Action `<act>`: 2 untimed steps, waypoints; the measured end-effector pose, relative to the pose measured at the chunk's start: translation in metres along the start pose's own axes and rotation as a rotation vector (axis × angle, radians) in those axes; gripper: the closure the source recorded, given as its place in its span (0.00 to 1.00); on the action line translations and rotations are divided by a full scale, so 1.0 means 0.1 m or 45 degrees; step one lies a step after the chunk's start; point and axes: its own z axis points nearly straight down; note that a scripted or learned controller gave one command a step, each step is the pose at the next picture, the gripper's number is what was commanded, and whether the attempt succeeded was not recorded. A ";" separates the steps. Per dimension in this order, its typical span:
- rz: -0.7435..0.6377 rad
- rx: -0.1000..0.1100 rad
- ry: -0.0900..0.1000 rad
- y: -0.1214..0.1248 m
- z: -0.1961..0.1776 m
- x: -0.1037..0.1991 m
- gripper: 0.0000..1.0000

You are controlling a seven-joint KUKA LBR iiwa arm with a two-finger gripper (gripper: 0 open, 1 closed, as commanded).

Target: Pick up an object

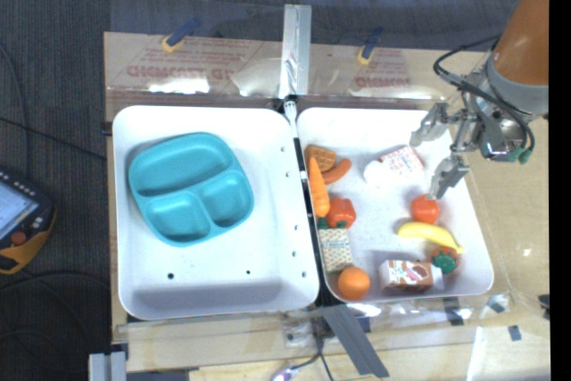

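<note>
My gripper (436, 153) hangs open over the right bin (352, 125), near its back right part, with nothing between its fingers. One finger (426, 127) points toward the back, the other (448, 175) ends just above a red tomato (426, 209). A white milk carton (395, 165) lies just left of the gripper. In front of the tomato lie a yellow banana (428, 234), a strawberry (443, 261) and a small brown-and-white carton (409, 275). Along the bin's left side are a carrot (318, 186), a red pepper (340, 211), a checkered packet (335, 249) and an orange (353, 282).
The left bin (143, 281) holds a teal divided tray (189, 185). A metal divider post (295, 45) stands at the back between the bins. A black-and-orange handheld device (18, 223) lies off the bench at the far left.
</note>
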 end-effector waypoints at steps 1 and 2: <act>0.137 -0.001 0.002 -0.37 0.92 0.35 0.00; 0.075 0.001 -0.005 -0.29 1.85 0.42 0.00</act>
